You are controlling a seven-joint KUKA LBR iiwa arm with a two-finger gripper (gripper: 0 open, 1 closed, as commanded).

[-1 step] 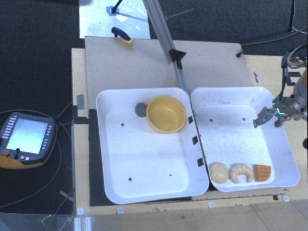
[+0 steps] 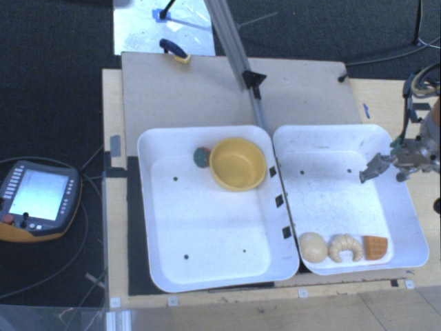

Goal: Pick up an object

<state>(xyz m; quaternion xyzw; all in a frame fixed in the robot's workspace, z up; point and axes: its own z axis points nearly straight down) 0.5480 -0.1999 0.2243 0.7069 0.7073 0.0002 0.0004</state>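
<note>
The hand [image 2: 386, 169], fingers apparently apart and empty, hung above the right bin [image 2: 406, 216], whose croissant [image 2: 346, 247] looked light, best pinched mid-body.

My arm comes in from 3 o'clock, wrist low and cut off by the frame edge. A trace of the orange band shows at the far edge above the wrist. My tool [image 2: 386, 169] points toward 9 o'clock, held roughly level. Two dark fingers [image 2: 372, 167] visible, spread apart with a gap between their tips. Nothing sits between them.
</note>
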